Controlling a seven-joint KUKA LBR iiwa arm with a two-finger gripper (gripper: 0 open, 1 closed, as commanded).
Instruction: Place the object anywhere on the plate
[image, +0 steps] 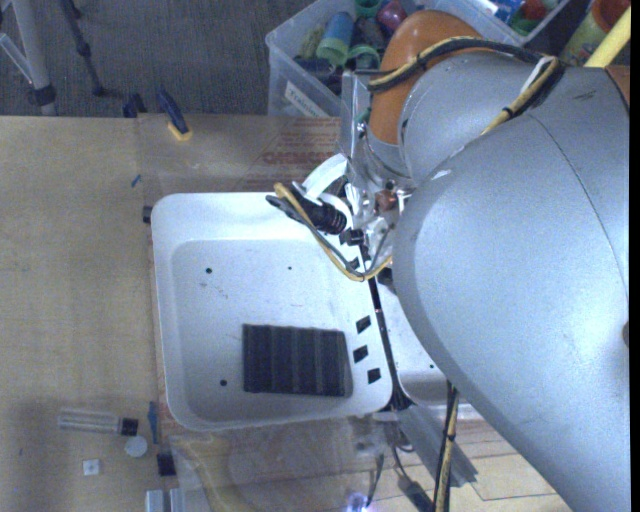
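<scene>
A dark, ridged rectangular plate (295, 360) lies flat in the near half of the left white bin (190, 300). Nothing rests on it. My grey arm (520, 220) reaches in from the right and covers nearly all of the right bin. Its wrist (372, 190), with the orange band (415, 40) above it and black and yellow cables (320, 215) hanging off it, hovers over the far right corner of the left bin, by the divide between the bins. What lies under the wrist is hidden by the arm.
A clear tub of coloured toys (330, 45) stands behind the bins. A blue clamp (178, 125) lies on the bench at the far left. Small loose parts (110, 425) sit near the bin's front left corner. Three black tabs (365, 352) mark the bin's right rim.
</scene>
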